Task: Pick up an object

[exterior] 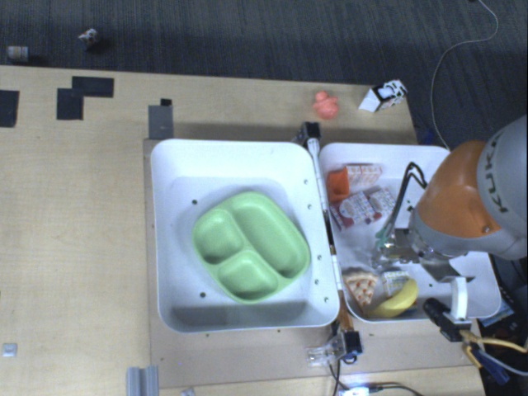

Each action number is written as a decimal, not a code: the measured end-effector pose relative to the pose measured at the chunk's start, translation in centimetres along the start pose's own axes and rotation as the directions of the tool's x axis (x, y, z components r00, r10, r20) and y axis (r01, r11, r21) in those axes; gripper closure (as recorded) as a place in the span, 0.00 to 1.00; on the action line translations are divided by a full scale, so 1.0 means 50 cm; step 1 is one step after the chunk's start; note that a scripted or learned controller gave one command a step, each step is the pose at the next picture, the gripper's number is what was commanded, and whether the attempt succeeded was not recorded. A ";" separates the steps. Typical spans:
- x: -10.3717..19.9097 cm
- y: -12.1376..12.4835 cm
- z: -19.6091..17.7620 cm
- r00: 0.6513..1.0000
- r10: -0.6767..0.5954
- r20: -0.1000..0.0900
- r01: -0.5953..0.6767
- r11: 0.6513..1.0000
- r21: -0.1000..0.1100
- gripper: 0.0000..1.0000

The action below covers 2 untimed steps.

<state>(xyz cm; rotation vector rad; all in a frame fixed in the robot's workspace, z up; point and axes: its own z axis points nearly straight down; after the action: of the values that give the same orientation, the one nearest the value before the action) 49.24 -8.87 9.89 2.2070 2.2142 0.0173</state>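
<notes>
While the arm (470, 200) reaches in from the right, its claw (394, 250) is lowered into the right bin (429, 151), just above the banana (398, 299). How far the claw is open cannot be told, and nothing can be seen held in it.

The banana is taken as the landmark. It lies yellow and curved in the near corner of the right bin. Touching it on its left, a packet of snacks (360, 287) is seen. Farther back from the banana, a red and white wrapped packet (363, 207) lies beside an orange block (338, 184), with another pale packet (363, 172) behind them. A black and white part of the arm (450, 308) is seen just right of the banana.

Well left of the banana, the left bin (173, 221) is occupied by a green divided plate (250, 244) with three sections. Far behind the banana, on the wooden bench (74, 246), a small pink object (326, 104) and a black and white object (384, 95) are set apart from both bins.
</notes>
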 end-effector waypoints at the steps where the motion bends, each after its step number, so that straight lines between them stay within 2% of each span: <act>1: 0.000 0.000 0.000 1.000 0.000 0.000 0.000 1.000 0.000 0.00; 2: 0.002 0.004 -0.021 1.000 -0.002 0.000 0.002 1.000 -0.004 1.00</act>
<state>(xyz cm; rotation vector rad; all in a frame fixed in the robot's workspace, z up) 49.41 -8.79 10.94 2.2026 2.2148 0.0221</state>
